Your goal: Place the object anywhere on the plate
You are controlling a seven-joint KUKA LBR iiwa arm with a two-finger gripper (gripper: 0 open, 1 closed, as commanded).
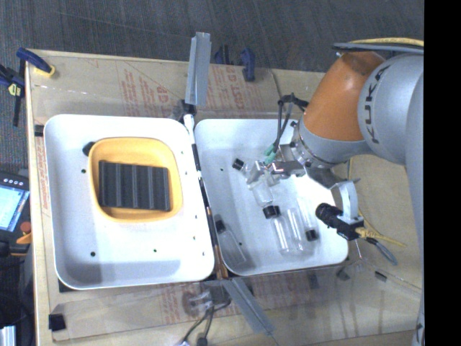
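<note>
Two white bins sit side by side on the counter (86,78). The plate (137,150) waits in the left bin (65,251). My tool (268,170) hangs low over the clear bottles (288,229) in the right bin (216,143), so a pickup looks intended; its state I cannot tell.

The arm (374,99) is cut off at the right edge and hides the right bin's (216,193) far corner.

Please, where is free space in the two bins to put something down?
Free: the left bin floor left of and below the yellow plate, and the right bin near its upper left corner. Crowded: the right bin's middle, with clear bottles beneath the gripper.
</note>
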